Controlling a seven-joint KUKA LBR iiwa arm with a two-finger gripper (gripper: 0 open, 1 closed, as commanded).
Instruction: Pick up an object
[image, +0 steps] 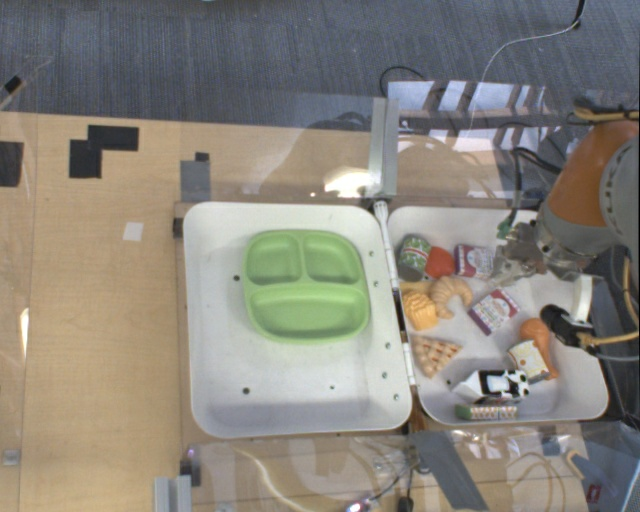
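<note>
The right bin (590, 395) holds several toy foods. Among them are a dark green can (412, 254), a red tomato (439, 263), a red-and-white packet (472, 260), a croissant (452, 291), a yellow block (421, 311), a waffle wedge (437, 352), a purple packet (493, 310), an orange carrot (539, 334) and a black-and-white carton (496, 383). My gripper (508, 262) hangs over the upper right part of this bin, just right of the red-and-white packet and above the purple packet. I see nothing held in it.
The left bin (210, 330) bears a green divided plate (305, 284). A metal divider (392, 300) separates the bins. The grey arm with its orange band (590, 185) and black cables crowd the right bin's far right side.
</note>
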